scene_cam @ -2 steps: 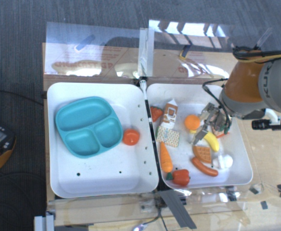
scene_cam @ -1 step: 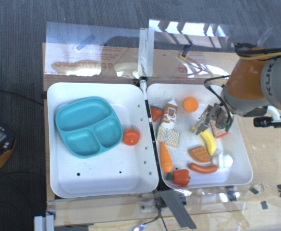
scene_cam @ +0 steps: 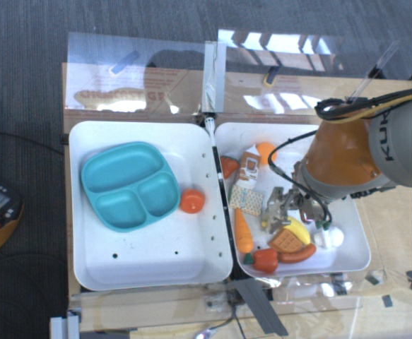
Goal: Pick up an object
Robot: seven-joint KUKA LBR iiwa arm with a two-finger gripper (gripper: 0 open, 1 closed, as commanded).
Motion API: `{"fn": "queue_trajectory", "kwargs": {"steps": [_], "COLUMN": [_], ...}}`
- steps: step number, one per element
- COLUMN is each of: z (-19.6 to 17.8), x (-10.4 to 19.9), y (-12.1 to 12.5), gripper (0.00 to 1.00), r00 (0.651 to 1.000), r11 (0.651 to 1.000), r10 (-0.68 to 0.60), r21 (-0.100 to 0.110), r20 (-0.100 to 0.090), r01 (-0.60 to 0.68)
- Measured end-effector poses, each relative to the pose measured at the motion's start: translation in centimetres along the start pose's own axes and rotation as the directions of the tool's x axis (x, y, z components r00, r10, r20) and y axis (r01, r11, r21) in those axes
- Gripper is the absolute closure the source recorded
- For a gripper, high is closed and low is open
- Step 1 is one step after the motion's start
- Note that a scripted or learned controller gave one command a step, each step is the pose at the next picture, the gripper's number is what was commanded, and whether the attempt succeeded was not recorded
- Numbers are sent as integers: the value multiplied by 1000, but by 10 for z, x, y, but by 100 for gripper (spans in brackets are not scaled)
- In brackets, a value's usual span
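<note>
- Toy food pile (scene_cam: 276, 217): lies in the right bin (scene_cam: 354, 260); I see a carrot (scene_cam: 243, 233), waffle (scene_cam: 288, 240) and banana (scene_cam: 299, 228).
- Gripper (scene_cam: 282, 207): low over the pile, just above the waffle; I can't tell its opening.
- Left bin (scene_cam: 149, 267): teal divided plate (scene_cam: 129, 186), orange ball (scene_cam: 191, 201) beside it.

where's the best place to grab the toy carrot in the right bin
Grip the carrot across its thick middle, coming straight down from above. It lies flat and lengthwise beside the bin's left wall, so the fingers should probably close along the wall, not across it; the wall side looks tight.
</note>
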State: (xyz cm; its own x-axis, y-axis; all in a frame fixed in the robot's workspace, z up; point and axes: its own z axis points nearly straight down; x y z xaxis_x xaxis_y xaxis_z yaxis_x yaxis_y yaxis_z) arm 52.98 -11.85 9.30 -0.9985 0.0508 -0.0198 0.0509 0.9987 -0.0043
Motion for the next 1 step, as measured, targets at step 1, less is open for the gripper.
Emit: {"fn": "queue_trajectory", "kwargs": {"steps": [1], "z": [2], "x": [1], "y": [0], "gripper": [0], "r00": [1000], "r11": [1000], "r10": [0], "r21": [0], "r20": [-3], "r01": [-1]}}
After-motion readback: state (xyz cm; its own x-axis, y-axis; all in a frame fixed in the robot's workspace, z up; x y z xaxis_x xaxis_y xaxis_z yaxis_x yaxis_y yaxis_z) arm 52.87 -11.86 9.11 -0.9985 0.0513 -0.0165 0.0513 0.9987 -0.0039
